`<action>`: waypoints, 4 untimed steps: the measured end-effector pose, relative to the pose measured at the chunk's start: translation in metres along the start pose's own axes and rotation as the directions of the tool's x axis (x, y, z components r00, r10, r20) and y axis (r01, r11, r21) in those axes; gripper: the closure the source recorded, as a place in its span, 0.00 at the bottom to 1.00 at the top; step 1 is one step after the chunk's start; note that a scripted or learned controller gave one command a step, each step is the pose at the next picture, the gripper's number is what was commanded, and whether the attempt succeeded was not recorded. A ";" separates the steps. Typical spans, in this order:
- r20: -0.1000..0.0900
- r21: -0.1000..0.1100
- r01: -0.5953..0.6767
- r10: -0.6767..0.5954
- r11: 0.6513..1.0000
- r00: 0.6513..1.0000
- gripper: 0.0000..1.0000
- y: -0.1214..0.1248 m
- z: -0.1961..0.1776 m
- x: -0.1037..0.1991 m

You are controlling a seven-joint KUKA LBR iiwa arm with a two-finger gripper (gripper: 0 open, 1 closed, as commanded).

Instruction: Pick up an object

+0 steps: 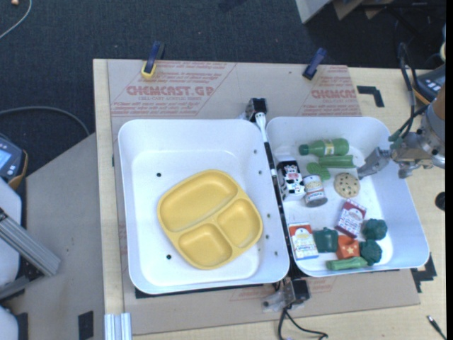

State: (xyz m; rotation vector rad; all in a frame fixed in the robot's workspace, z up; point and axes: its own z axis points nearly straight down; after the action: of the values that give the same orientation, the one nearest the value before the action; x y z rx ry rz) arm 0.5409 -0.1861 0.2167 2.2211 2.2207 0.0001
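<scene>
Progress on the pick is looking slight so far: nothing is sitting between the fingers of the tool, which is hanging over the right rim of the shallow white right-hand bin, its grey tip pointing left toward the clutter; whether those fingers are parted or closed cannot be told from this view. Every candidate is lying on the bin floor. Nearest the tool are the round speckled cookie and the green plastic bottle with a yellow label, with a smaller green piece just below the bottle. Further left a black-and-white cow-patterned carton is standing beside a small silver can. Toward the front a red-and-white packet, an orange-topped white carton and a cluster of green and red toy vegetables are crowding together, several touching. The shallow white left-hand bin is holding just a yellow three-compartment plastic tray. Judging from this, the arm is approaching, and the descent, closing and lift are all remaining.
</scene>
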 end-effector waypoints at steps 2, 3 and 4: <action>-0.004 0.009 0.000 0.000 1.000 1.000 0.00 -0.004 0.128 0.002; -0.003 0.005 0.000 0.000 1.000 1.000 0.00 -0.004 0.132 0.002; -0.001 0.001 -0.001 0.001 1.000 1.000 1.00 -0.003 0.121 0.002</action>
State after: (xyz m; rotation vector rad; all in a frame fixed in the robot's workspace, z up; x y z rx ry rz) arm 0.5375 -0.1845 0.0953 2.2230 2.2205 -0.0003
